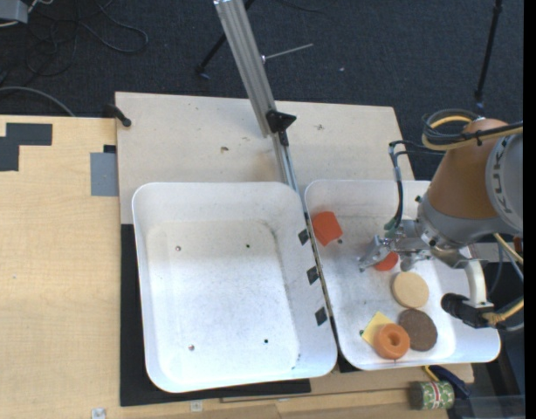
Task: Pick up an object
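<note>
Gripper mid right bin

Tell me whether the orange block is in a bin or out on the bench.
In. The orange block lies on the floor of the right bin, near its left wall, apart from the other pieces.

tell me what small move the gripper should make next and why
Probably a short, straight descent onto the small red object. The gripper sits in the right bin right at that piece, while the orange block, tan disc, brown disc and orange ring lie apart from it. Whether anything is gripped yet is unclear.
</note>
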`<state>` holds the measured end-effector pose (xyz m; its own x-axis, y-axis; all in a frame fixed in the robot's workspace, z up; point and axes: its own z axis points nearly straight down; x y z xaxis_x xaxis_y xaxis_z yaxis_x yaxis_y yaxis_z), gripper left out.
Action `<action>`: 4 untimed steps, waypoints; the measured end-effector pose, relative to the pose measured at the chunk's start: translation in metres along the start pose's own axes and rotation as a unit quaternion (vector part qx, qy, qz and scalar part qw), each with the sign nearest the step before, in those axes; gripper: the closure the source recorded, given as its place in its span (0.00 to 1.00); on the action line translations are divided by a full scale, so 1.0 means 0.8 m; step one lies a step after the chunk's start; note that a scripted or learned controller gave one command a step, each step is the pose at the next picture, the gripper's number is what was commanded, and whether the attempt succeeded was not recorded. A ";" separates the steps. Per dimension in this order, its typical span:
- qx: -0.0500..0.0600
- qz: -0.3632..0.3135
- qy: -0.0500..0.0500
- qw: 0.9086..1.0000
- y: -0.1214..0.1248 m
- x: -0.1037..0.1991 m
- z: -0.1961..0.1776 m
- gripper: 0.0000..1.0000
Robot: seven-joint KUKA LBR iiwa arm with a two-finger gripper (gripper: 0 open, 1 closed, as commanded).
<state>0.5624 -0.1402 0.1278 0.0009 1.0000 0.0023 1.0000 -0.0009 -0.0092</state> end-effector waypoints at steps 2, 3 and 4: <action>-0.006 0.003 -0.001 1.000 -0.011 -0.007 -0.080 1.00; -0.007 -0.001 -0.002 1.000 -0.007 -0.007 -0.159 1.00; -0.006 -0.001 -0.001 1.000 -0.007 -0.008 -0.207 1.00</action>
<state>0.5582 -0.1470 0.2935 -0.0002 1.0000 -0.0006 1.0000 0.0002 0.0020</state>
